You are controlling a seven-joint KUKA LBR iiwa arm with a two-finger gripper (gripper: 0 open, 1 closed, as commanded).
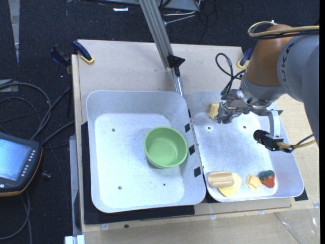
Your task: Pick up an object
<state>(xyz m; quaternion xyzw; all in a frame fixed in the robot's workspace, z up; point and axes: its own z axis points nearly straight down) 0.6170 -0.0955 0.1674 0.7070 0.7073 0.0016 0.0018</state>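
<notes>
We see the claw (224,117) low in the right bin (284,151), and we cannot tell how it is set. A small yellow block (214,110) lies just beside it, toward the bin's far wall. We judge a grasp could fail here: the block sits so near the wall that the claw may nudge it aside or scrape the rim.

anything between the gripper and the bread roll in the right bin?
No. Camera view shows bare bin floor between the gripper and the bread roll.
</notes>
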